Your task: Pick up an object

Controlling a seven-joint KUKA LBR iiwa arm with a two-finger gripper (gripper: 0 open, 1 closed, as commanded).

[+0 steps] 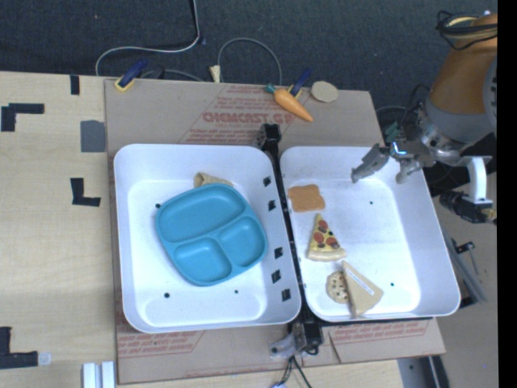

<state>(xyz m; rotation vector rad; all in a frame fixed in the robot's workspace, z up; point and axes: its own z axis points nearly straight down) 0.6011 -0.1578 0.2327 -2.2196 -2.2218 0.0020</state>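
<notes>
The right bin (404, 241) holds a brown toast slice (306, 198), a pizza slice (323, 239), a cookie (337, 286) and a tan wedge (361, 291) lying against the cookie. My gripper (385, 163) hangs over the bin's upper right corner, well right of the toast. Its two grey fingers are spread apart with nothing between them. The orange-banded arm (462, 75) comes in from the right edge.
The left bin (133, 217) holds a blue divided plate (212, 234) with a tan piece (210, 180) peeking from behind it. A toy carrot (292, 104) and a round tan disc (325, 92) lie on the cardboard behind the bins. Cables run across the dark floor.
</notes>
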